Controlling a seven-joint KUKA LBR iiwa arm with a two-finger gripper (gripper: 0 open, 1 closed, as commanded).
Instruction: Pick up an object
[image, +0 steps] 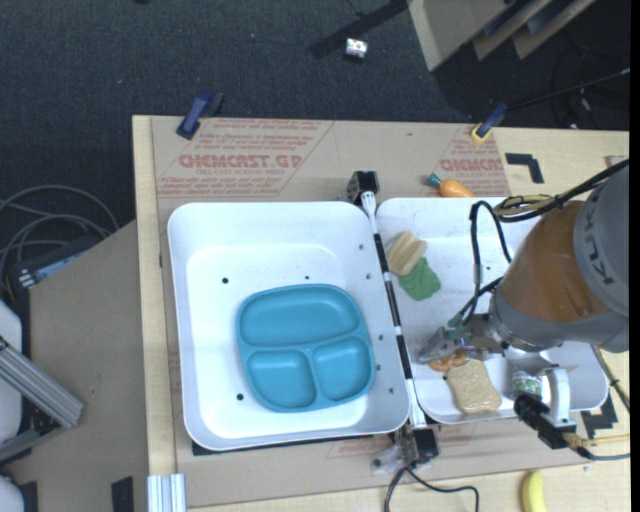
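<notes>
Fingers (445, 348) sit low in right bin (440, 215), w/ small orange piece (443, 364) just beneath; can't tell if pinched or spread. Tan slab (473, 388) beside; beige block (405, 252), green piece (420, 281) farther. Blue tray (303, 345) in left bin (200, 300).

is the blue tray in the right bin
No, the blue tray lies in the left bin, while the right bin holds small items.

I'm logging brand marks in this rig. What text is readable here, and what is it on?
"CHEMCAST G.P": red print on the brown board behind the left bin.
Finer red lines around it: too small to read.
Second red print at the board's right: partly hidden, unreadable.
</notes>
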